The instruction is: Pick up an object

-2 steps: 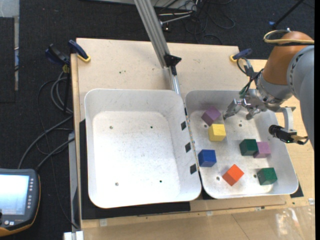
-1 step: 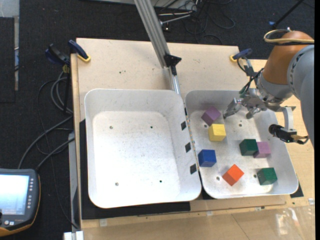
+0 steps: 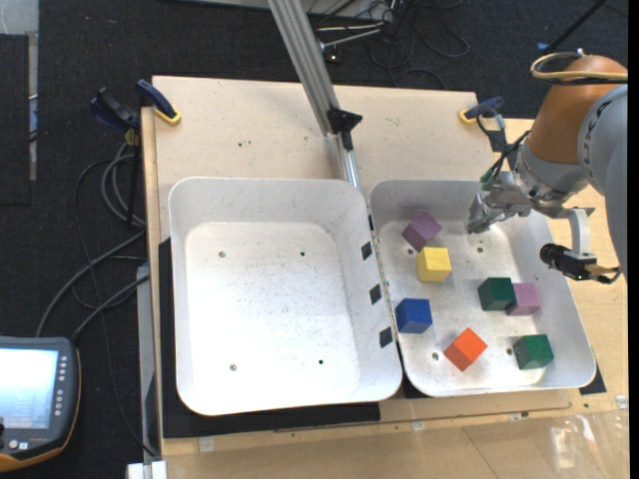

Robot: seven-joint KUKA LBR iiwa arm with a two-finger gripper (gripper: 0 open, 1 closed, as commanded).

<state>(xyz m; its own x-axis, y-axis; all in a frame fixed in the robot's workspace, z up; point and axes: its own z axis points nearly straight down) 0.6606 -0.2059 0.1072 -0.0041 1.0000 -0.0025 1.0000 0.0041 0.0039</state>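
Note:
The right bin holds several small blocks: a purple one, a yellow one, a blue one, an orange one, a dark green one touching a light purple one, and another green one. My gripper hangs over the bin's back part, to the right of the purple block and apart from every block. Nothing shows in its grasp.
The left bin stands beside the right one on the beige bench. A slanted metal pole crosses the back and ends near where the bins meet. Clamps sit at the bench's back corners.

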